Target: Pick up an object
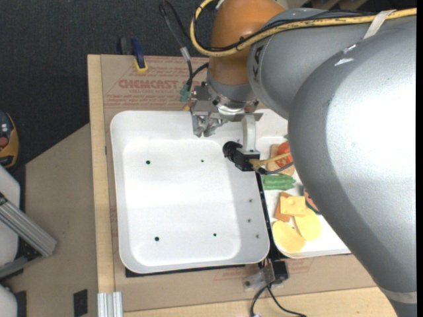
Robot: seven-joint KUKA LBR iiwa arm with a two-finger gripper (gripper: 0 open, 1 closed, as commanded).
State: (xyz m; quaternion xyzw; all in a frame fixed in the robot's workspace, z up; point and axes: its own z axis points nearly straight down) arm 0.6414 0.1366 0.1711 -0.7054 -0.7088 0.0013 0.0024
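Objects [294, 216] lie in the right bin [324, 246]; gripper [228, 134] hangs apart, seemingly spread, grasping nothing.

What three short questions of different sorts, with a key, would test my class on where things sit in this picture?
1. True or false: the yellow round pieces lie in the left shallow white bin.
2. Which bin holds the green flat piece?
A. left
B. right
3. Fill in: the claw hangs over the left bin's ___ edge.

Key
1. False; they lie in the right shallow white bin.
2. B
3. Far; the grey arm reaches across from the right.
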